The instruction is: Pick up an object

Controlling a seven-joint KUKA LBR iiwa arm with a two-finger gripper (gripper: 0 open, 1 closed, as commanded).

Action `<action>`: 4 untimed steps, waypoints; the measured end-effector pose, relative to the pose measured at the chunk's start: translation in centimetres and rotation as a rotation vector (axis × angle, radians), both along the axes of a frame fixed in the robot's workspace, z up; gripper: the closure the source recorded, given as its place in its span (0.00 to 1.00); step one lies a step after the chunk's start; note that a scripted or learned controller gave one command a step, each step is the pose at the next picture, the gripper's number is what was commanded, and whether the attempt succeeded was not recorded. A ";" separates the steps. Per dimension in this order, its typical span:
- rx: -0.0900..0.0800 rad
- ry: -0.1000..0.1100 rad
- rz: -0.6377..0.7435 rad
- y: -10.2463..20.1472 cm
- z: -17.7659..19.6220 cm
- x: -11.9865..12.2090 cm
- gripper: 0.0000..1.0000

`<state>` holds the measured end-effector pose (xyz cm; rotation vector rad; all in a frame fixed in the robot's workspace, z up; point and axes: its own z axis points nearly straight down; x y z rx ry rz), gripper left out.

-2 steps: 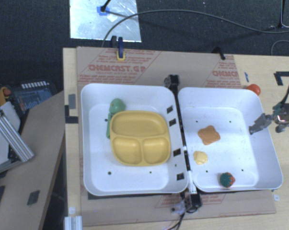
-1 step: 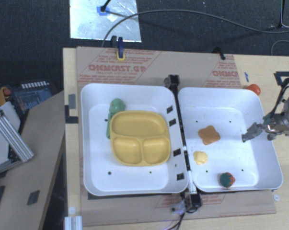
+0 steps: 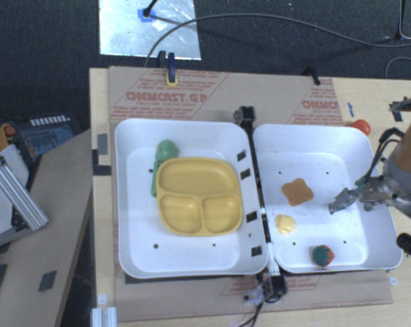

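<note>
Two white bins side by side: left bin has one yellow divided tray with one green item poking out at its 11 o'clock. Right bin holds three small objects: one brown flat piece near centre, one yellow lump at its 6 o'clock, one green-red ball at 5 o'clock. Gripper sits at the right bin's 3 o'clock, nothing seen between its tips; spread or pressed together, cannot tell.

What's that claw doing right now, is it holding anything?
Gripper: over the right bin, nothing visibly held; open or closed cannot be told.
</note>
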<state>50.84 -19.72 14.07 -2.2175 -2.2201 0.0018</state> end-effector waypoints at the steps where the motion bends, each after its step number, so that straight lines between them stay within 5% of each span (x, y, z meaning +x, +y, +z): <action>1: -0.001 -0.002 0.000 0.1 -5.2 0.0 0.00; 2: -0.003 -0.006 -0.001 0.0 -3.9 0.1 1.00; 4: -0.004 -0.010 0.003 0.4 7.4 1.3 1.00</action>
